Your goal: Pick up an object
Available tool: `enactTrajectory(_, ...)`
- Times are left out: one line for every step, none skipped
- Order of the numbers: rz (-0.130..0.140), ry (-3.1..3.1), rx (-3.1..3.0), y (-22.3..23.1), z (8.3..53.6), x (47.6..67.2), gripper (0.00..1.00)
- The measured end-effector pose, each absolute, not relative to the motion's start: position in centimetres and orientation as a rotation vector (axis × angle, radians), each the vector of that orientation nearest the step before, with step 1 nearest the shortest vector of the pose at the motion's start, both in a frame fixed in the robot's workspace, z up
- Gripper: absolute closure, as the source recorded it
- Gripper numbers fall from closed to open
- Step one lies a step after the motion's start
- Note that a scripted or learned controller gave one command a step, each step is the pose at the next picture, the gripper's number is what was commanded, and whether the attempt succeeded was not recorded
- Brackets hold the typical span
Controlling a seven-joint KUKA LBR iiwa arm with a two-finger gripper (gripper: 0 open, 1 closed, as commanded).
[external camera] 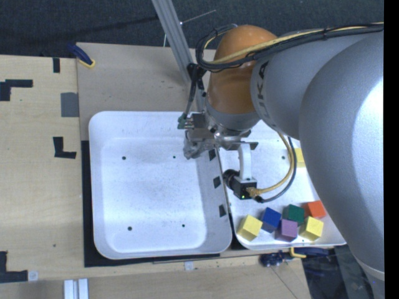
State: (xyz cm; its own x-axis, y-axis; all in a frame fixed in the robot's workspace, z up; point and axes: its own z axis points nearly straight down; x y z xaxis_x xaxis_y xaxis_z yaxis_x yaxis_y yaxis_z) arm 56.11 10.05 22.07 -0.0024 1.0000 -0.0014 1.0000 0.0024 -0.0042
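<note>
Blocks (283, 222): clustered at the lower edge of the right bin (274, 154), lower right of frame; yellow, blue, green, purple, orange and a second yellow, mostly touching.
Left bin (153, 185): centre-left of frame, just beside the right bin.
Gripper (198, 143): centre of frame, over the upper right rim of the left bin, well apart from the blocks; nothing seen in it; open or closed, cannot tell.
Arm (324, 104): grey, orange band, upper right of frame.
</note>
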Motion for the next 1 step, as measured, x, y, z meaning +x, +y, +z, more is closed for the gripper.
enactTrajectory(0.005, -2.222, -2.219, 9.98, 22.17, 56.14, 0.0)
